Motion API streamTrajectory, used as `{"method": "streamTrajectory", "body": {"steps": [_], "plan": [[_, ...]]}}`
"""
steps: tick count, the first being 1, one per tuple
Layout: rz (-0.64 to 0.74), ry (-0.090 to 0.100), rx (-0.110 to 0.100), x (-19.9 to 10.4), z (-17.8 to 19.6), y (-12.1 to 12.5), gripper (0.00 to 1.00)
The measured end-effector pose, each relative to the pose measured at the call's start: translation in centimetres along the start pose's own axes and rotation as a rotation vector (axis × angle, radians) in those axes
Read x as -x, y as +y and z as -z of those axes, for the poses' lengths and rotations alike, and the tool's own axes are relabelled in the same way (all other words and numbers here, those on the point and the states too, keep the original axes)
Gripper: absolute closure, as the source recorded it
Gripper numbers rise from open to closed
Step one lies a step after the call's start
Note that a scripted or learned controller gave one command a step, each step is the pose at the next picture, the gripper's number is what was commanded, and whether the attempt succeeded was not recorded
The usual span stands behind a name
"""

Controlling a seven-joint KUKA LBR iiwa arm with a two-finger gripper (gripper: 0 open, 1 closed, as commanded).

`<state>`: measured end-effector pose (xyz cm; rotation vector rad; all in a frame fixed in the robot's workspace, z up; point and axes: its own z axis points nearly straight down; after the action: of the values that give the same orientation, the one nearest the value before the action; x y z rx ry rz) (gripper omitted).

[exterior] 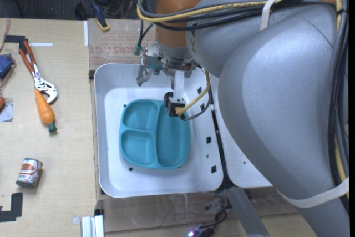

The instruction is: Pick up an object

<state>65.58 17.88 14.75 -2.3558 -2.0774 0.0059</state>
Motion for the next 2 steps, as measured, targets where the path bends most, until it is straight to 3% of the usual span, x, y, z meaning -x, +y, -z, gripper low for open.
{"method": "streamTrajectory", "body": {"steps": [1, 2], "plan": [[0.192, 0.000, 0.005, -0.4, 19.2, 0.3, 0.00], [0.302, -0.001, 0.001, 0.3, 13.6, -2.2, 0.00]]}}
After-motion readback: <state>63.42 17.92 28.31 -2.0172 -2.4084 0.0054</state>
